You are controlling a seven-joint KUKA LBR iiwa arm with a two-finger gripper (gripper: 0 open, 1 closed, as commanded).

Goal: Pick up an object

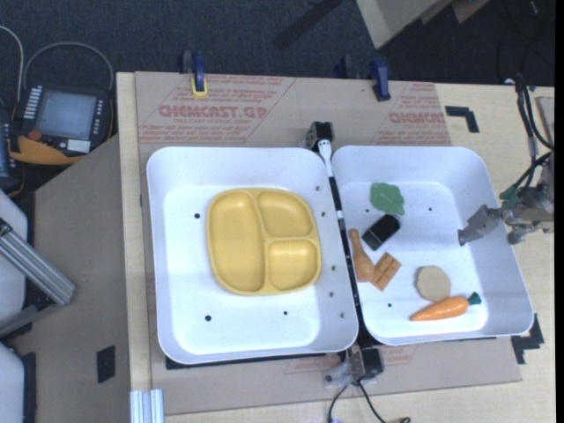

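Observation:
The right bin (458, 161) holds several small items. A green leafy piece (387, 197) lies at the back, with a black block (382, 231) just in front of it. An orange stick (359, 254) and a brown ridged cracker (385, 270) lie near the bin's left wall. A tan round cookie (433, 282) and an orange carrot (441, 308) sit at the front. My gripper (483, 223) hangs over the right bin's right side, apart from every item, with nothing seen in it.
The left bin (167, 263) carries a yellow divided plate (263, 240). Cables and gripper hardware (531, 210) crowd the right edge. A pendant with a screen (62, 117) lies off the bench at the left.

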